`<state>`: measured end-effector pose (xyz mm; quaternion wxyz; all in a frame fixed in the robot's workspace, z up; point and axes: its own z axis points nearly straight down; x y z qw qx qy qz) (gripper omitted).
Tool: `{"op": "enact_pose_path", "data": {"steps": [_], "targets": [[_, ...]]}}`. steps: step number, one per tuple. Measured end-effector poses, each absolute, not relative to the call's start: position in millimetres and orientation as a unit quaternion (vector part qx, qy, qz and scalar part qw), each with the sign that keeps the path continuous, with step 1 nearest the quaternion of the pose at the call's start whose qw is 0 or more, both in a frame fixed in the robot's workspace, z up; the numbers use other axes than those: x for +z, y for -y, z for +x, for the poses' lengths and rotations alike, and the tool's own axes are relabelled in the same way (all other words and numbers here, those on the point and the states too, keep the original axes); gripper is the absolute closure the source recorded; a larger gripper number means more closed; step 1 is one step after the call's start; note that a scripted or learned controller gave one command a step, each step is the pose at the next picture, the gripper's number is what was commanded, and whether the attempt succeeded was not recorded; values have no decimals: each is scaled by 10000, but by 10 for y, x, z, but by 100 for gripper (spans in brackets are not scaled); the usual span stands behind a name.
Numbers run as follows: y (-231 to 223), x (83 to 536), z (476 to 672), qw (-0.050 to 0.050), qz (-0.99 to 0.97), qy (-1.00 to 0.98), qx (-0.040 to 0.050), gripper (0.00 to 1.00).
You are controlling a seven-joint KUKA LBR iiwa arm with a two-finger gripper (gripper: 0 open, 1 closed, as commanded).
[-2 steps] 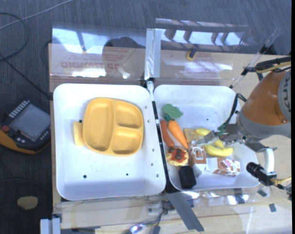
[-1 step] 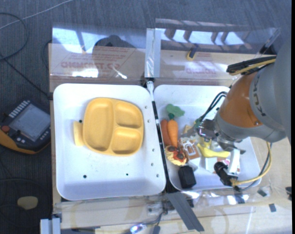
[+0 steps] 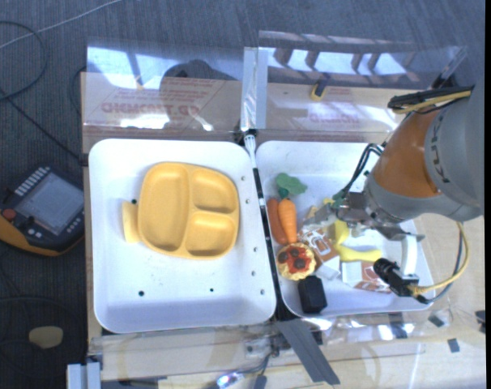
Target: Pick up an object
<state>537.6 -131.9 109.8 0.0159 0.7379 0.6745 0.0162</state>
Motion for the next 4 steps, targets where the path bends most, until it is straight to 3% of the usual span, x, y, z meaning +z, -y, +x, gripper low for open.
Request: {"op": "enact_pose_path", "data": {"steps": [1,2,3,4], "targets": [[1297,1182,5413,154,7363,-6762,182,100],[1296,1153,5393,129,7365,-6761,160,0],[1249,894,5253,49,7479,-6638,42,0],[997,889,5743,48,7602,-6497,11,0]]}}
